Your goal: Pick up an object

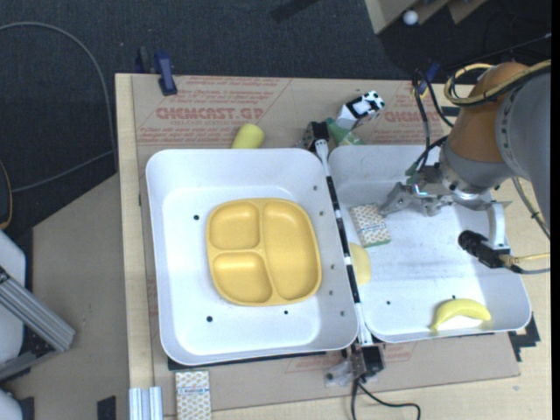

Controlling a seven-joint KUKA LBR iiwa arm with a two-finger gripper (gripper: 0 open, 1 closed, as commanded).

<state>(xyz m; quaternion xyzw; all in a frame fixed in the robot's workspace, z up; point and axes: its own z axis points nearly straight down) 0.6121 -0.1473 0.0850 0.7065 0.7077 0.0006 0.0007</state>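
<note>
Cardboard-topped bench [131, 191] carries two white bins side by side, and in the right bin [516, 309] a yellow banana-shaped piece [461, 313] lies near its five o'clock corner, with a patterned packet [371, 224] toward nine o'clock by the dividing wall. Up at twelve o'clock of that bin the gripper [404, 195] hangs low, apart from both; whether it is spread or closed I cannot tell. Left bin [175, 182] holds a yellow divided plate [262, 252] at its centre.

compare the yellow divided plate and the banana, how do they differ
The divided plate lies in the left bin; the banana lies in the right bin, near its front edge. The divided plate is far larger, a rounded square with three compartments; the banana is a small curved piece. Both are yellow.
</note>
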